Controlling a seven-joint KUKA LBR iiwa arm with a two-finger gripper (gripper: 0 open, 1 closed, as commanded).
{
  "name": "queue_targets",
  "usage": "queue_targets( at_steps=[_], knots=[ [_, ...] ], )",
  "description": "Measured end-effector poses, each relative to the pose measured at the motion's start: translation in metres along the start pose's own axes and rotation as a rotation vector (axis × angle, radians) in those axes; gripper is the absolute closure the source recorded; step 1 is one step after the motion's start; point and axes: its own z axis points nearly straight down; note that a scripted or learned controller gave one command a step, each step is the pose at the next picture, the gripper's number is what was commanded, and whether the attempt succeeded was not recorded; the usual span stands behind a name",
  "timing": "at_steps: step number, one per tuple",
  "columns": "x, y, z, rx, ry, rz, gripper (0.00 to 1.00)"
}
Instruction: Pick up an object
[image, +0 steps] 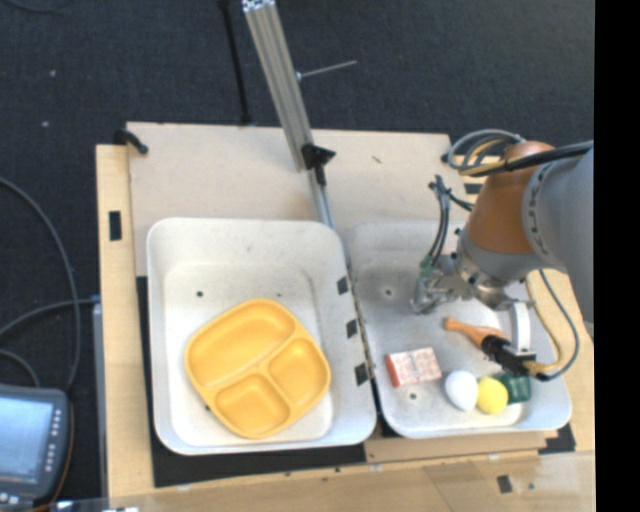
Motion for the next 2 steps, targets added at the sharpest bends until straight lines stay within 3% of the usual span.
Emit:
queue_targets(
  at_steps=[2],
  knots=[
    [-0.007, 0.005, -0.114, -0.004, -0.001, -0.01, 1.0]
  ],
)
